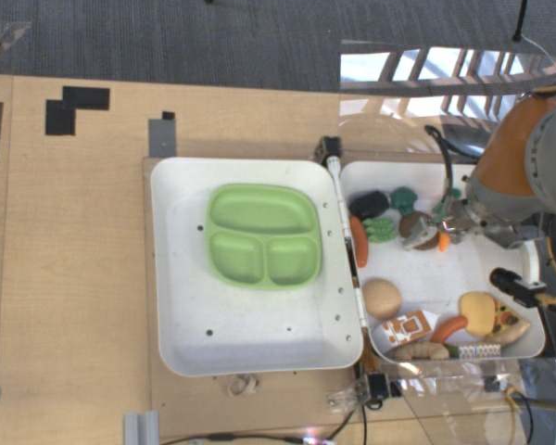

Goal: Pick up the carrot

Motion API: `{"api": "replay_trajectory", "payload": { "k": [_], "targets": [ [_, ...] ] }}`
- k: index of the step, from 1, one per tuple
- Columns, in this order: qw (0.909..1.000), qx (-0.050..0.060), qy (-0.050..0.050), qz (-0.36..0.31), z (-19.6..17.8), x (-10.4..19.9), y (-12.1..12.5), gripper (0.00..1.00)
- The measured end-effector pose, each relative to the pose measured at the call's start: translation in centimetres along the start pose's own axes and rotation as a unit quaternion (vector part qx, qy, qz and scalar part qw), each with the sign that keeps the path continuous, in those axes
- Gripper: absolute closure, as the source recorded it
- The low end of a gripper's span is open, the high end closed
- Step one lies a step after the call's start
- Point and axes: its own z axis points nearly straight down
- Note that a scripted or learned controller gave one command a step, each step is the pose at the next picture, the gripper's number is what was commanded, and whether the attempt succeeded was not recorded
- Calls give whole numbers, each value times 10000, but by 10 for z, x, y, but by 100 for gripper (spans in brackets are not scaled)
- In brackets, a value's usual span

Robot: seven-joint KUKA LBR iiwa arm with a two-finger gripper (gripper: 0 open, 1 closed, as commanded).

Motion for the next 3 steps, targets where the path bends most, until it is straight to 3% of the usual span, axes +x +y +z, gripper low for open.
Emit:
{"api": "replay_trajectory", "payload": {
  "k": [1, 2, 3],
  "targets": [
    [10000, -41, -18, -52, -13, 1, 3, 100],
    [10000, -45, 21, 68, -104, 84, 93, 100],
    [9999, 12, 7, 112, -99, 78, 88, 0]
  ]
}}
